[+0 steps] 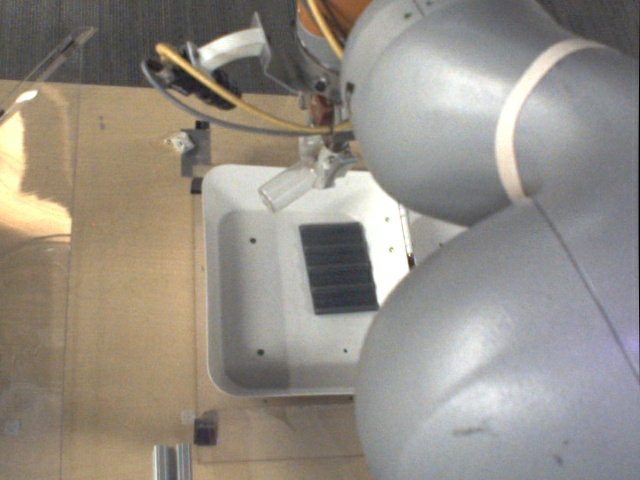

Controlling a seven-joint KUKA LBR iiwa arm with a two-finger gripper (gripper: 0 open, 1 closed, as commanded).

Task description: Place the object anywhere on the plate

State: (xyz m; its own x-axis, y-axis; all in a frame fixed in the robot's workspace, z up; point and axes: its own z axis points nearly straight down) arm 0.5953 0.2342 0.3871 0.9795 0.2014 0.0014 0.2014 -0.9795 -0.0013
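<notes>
A wooden bench (120, 298) is carrying a shallow white bin (225, 298) under the big grey arm (480, 218).
A dark ribbed rectangular object (338, 267) is lying flat on the bin floor, while the gripper (300, 180) is hanging over the bin's far rim; its state cannot be told.

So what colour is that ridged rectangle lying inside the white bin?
Dark grey, nearly black, with ridges running across it. The camera view shows it best.

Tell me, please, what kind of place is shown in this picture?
Probably a robotics lab or test cell. A large grey robot arm reaches over a wooden bench bearing a shallow white bin with a dark ribbed plate inside, and loose cables run near the wrist.
</notes>
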